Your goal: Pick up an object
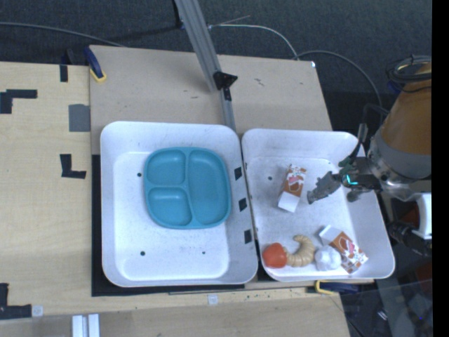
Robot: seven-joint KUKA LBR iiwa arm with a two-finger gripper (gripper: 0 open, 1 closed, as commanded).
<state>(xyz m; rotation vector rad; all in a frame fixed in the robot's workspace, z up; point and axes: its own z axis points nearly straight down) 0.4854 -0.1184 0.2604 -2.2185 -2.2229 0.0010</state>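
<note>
Here hand apart, holding nothing; carton beside it, long axis up-down in view.

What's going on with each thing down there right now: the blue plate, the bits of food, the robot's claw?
Plate: lying flat in the left bin, nothing on it.
Carton: lying in the right bin, untouched.
Tomato: resting at the bin's near edge.
Croissant: lying beside the tomato.
Packet: lying flat by the near right corner.
Tool: over the right bin, just right of the carton, holding nothing.
</note>
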